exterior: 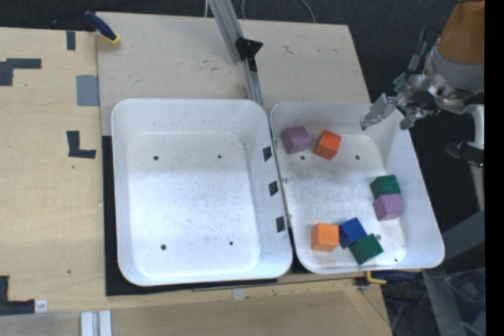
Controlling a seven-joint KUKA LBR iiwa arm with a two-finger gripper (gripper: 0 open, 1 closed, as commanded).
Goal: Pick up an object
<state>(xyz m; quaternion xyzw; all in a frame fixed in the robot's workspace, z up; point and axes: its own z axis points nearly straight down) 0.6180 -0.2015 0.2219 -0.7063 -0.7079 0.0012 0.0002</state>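
Camera view: claw (387, 111) at far right corner of right white plastic bin (417, 193), above rim; whether fingers apart or together, cannot tell. Nothing seen held. Candidates inside bin: purple cube (295, 139) and orange cube (327, 144) near far edge; green cube (385, 186), second purple cube (388, 206) by right wall. Step: approach, pre-grasp. Next, likely: move inward over isolated orange cube, descend, close.

Gripper (383, 112): above right bin's (416, 193) far right corner
Right bin: seven blocks
Left bin (126, 169): beside it
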